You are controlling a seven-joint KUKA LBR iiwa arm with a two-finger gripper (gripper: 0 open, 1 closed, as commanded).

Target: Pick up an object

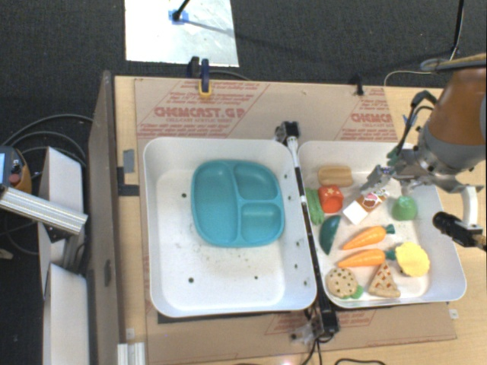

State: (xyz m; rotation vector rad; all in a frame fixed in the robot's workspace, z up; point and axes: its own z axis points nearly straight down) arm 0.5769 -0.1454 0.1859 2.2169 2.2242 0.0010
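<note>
While reaching in from the right, hovering low over the right bin (455,284) with the gripper (378,179) just above a small white-and-red piece (370,201); cannot tell whether the fingers are parted or closed, nothing visibly lying between them. Sitting in that bin near the gripper: a tan bun (335,176) at the top, a tomato (330,198) below it, a white cube (355,213) just beside the small piece, a green ball (405,207) to the right. Lying lower down: two carrots (364,238), one above the other, a dark green leaf-like piece (329,233) at their left, a yellow lump (412,259) at their right, a cookie (342,282) and a pizza slice (384,281) along the front wall. Leaning against the divider, a green stick-like piece (313,206). Resting in the left bin (171,280), a teal tray (237,203) with compartments. Bearing both bins, a cardboard sheet (228,109) on the table (104,204).
</note>
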